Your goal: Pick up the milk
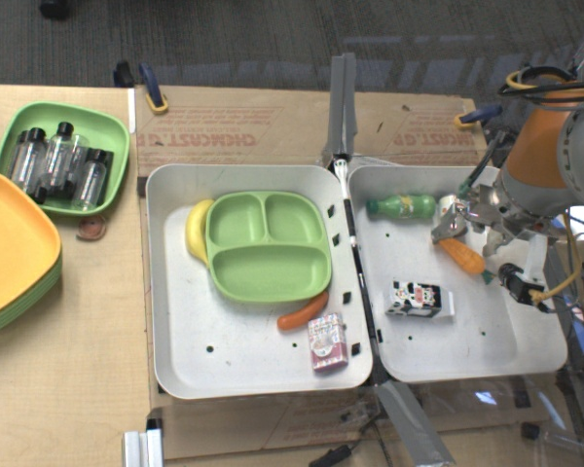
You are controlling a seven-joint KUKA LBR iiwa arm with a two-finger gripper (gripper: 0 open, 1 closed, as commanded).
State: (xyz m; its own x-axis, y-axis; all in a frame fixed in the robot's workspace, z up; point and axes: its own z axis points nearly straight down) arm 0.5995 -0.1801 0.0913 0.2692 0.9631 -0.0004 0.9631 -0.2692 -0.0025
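Note:
The milk [420, 300] is a small white carton with black cow patches, lying on its side in the middle of the right bin [467, 358]. My gripper [470, 233] hangs over the upper right part of that bin, up and to the right of the carton and apart from it. It is open, its fingers spread over an orange carrot [462, 254] with nothing gripped between them.
A green bottle [401, 205] lies at the back of the right bin. The left bin [175, 339] bears a green divided plate [269, 245], a yellow banana [197, 230], an orange sausage [302, 313] and a pink packet [327, 342]. Left of the bins stand a tray of vials [63, 159] and orange plates [15, 251].

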